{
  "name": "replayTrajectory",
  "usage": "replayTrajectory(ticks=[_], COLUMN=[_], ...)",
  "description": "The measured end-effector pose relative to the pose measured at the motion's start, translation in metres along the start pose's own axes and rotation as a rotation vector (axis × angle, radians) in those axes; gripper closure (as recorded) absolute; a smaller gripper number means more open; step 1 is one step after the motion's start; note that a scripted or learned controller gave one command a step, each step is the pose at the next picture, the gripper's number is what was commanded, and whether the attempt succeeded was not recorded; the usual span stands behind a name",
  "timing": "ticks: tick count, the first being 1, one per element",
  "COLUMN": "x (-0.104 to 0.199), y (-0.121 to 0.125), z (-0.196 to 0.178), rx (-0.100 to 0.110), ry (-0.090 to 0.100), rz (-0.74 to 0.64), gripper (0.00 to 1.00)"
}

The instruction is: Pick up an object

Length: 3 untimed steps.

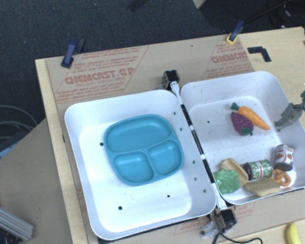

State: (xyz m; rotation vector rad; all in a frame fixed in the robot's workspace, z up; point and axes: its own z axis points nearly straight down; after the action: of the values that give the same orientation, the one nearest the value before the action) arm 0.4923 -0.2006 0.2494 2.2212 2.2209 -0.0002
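So the arm is barely poking in from the right edge here, just the end of it, sitting low over the right rim of the right bin (284, 83). The tool (289, 116) points left toward the bin, grey and kind of blurry. Can't tell how its state stands, and there's nothing visibly between its tips; it looks apart from all the objects.

The stuff to pick is all in the right bin. A carrot (253, 117) lies just beside a purple grape bunch (241, 123), touching or nearly so, up in the middle. Along the front edge there's a cluster: a green leafy thing (228, 181), a tan piece (235, 167), a small can (259, 169) on its side, another red-and-white can (283, 156), and a slice of bread (263, 187).

The left bin (84, 123) carries a blue divided plate (143, 149). Both bins rest on the tabletop (49, 83).
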Motion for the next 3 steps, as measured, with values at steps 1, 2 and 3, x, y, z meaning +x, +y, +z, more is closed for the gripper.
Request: replayTrajectory(ticks=[1, 2, 3], x=[0.046, -0.005, -0.004], y=[0.038, 0.117, 0.117], z=[0.165, 0.164, 0.154], rx=[-0.001, -0.002, -0.003], ry=[0.000, -0.001, -0.002], rz=[-0.002, -0.001, -0.002], gripper=[0.00, 0.00, 1.00])
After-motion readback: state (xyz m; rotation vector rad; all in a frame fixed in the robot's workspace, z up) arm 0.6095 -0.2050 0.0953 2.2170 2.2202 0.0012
